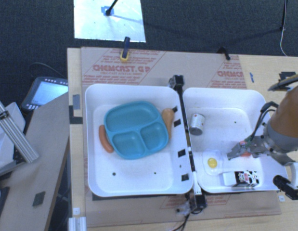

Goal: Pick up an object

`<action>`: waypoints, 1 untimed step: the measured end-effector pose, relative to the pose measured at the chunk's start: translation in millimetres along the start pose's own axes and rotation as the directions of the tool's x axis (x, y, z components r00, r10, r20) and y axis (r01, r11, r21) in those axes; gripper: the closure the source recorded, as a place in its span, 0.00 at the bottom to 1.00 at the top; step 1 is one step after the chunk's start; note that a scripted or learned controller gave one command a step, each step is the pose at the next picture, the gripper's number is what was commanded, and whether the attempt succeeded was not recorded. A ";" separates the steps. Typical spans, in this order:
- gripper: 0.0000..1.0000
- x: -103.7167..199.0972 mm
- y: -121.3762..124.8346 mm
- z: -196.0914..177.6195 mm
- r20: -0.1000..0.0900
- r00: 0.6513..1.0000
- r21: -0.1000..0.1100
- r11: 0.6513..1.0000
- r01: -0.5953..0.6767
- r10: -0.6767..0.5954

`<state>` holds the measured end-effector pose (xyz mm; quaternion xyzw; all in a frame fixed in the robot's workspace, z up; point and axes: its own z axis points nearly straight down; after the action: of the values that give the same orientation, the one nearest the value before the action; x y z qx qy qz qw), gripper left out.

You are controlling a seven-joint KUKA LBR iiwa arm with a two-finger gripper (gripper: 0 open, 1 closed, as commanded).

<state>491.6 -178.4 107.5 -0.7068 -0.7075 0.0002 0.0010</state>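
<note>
Well to the gripper's far side, the left white plastic bin [93, 129] carries a blue three-compartment plastic tray [136, 129], flanked by an orange toy sausage [105, 138] along one edge and a tan bread-shaped piece [168, 121] along the other — items lying flat, seemingly scattered as pick candidates. In the right white plastic bin [221, 100], a small silver metal can [196, 123] lies tipped on its side, away from the gripper and toward the divider. Closer in, a white toy fried egg with a yellow yolk [212, 163] sits just beside and below the gripper [238, 151], with a white carton bearing dark print [241, 178] near the bin's front wall. The gripper hangs low over the bin floor — likely lining up on the egg — but whether it is spread or closed cannot be told, and nothing is visibly in it. The arm's orange band [289, 117] is cut off at the frame edge.
</note>
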 end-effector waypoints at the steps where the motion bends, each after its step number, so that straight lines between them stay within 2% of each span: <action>1: 1.00 -0.7 1.2 -12.8 0.002 1.000 -0.004 1.000 0.000 0.000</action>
<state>492.8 -179.1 120.2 -0.7069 -0.7073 -0.0007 -0.0013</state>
